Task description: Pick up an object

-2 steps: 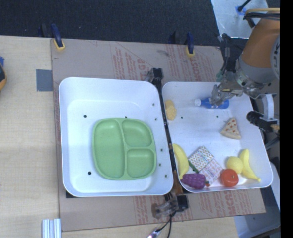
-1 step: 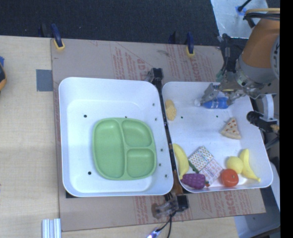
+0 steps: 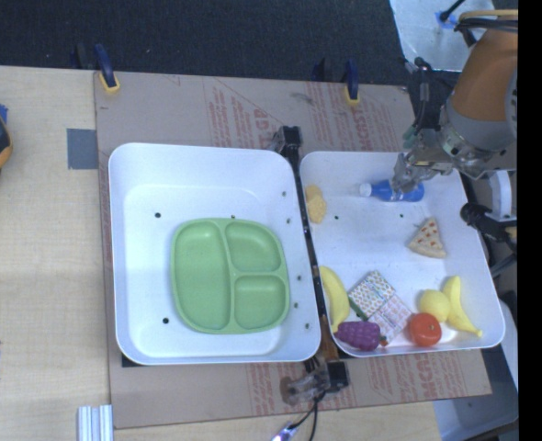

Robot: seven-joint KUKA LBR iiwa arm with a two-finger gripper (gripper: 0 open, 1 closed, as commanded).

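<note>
On the surface (image 3: 41, 246) we've got two white bins: the left bin (image 3: 138, 177) carries one green divided plate (image 3: 227, 276), while the right bin (image 3: 372, 237) carries two bananas (image 3: 333, 294), grapes (image 3: 360, 335), a patterned packet (image 3: 378, 301), a tomato (image 3: 424, 329), a lemon (image 3: 434, 303), a pizza slice (image 3: 427, 239) and a yellowish bit (image 3: 316, 204). At its far end lies one blue bottle (image 3: 390, 190), and the gripper (image 3: 405, 189) is down right on it, though we can't tell how the jaws stand.

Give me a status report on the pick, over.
Gripper down on the blue bottle at the right bin's far edge; grasp unconfirmed. Pizza slice lies nearby, apart. Nothing else crowding the bottle.
</note>
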